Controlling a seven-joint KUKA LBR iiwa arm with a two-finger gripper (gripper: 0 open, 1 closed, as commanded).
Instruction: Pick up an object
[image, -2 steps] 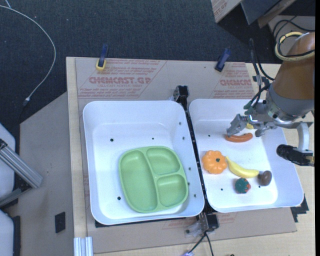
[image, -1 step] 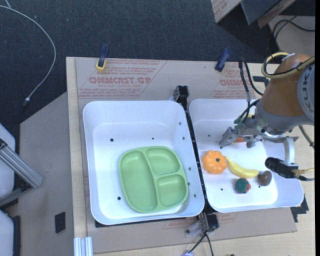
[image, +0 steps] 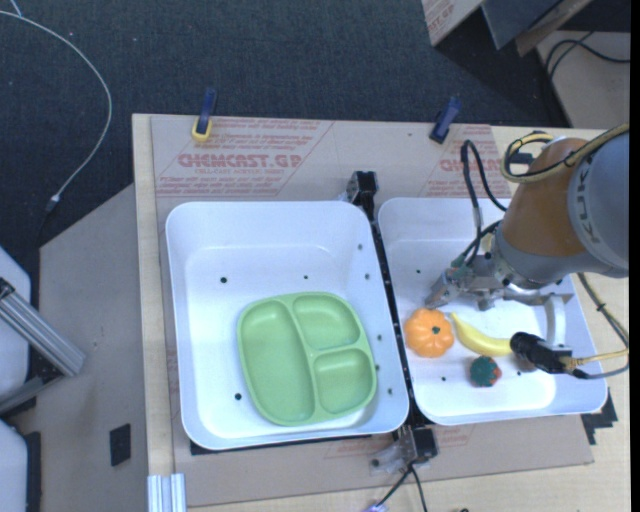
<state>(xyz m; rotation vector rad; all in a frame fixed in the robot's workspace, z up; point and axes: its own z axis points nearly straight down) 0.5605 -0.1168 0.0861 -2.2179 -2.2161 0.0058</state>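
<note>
Down in the right white bin (image: 440, 400), the small orange toy pumpkin (image: 429, 333) sits at the left wall, a yellow toy banana (image: 480, 340) just right of it. Both look light, hard, slick plastic; I'd pinch the banana across its middle. My pincer (image: 460, 285) hovers just beyond them; its state I cannot tell. A small green-and-red ball (image: 485, 371) lies nearer. Leftward, a green divided plate (image: 305, 355); the far board reads "CHEMCAST GP" (image: 240, 160).
</note>
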